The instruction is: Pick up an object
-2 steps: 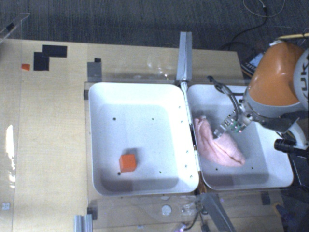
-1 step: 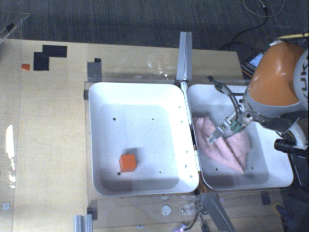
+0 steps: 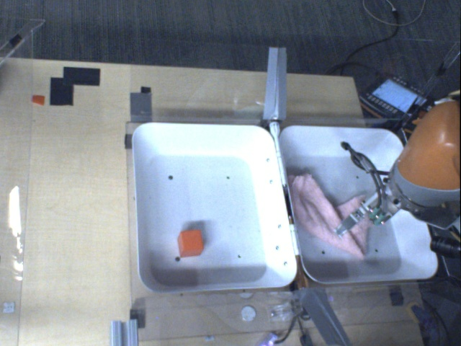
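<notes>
1. Two shallow white bins sit side by side on the pale wooden counter (image 3: 72,215), the left bin (image 3: 144,193) and the right bin (image 3: 410,262) parted by a grey metal rail (image 3: 276,85).
2. Lying in the right bin is a pink cloth (image 3: 317,211), crumpled and elongated. Its long axis runs on a slant from its upper-left end, close to the divider, down to its lower-right end near the bin's middle.
3. From the right, the grey arm with its orange band (image 3: 436,150) reaches over the right bin, and the gripper (image 3: 353,222) hangs at the cloth's lower-right end.
4. From where I stand, the fingers (image 3: 346,227) look drawn close together right at the cloth's edge, but whether fabric sits between them I cannot tell.
5. One small orange block (image 3: 191,243) rests in the left bin, toward its lower-left part, well apart from the gripper.
6. A thin dark cable (image 3: 360,161) loops above the gripper.
</notes>
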{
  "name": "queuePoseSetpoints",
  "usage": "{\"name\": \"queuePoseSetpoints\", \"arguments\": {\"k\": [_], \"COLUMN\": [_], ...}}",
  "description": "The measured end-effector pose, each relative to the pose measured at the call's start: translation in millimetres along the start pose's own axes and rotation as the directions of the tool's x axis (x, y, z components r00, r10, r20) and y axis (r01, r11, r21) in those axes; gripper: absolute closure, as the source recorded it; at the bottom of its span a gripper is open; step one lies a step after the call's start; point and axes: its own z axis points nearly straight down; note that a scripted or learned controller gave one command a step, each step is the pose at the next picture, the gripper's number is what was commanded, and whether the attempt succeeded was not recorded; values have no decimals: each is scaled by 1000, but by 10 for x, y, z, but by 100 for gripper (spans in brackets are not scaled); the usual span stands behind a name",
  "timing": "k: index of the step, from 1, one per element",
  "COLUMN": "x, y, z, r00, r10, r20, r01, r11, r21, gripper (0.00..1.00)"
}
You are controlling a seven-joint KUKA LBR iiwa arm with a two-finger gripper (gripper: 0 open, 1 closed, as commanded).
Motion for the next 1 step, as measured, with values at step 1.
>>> {"name": "queuePoseSetpoints", "arguments": {"k": [1], "x": [-453], "y": [203], "z": [569], "r00": [1000], "r10": [-19], "r20": [9], "r01": [19], "r11": [1000], "r21": [-10], "gripper": [0]}}
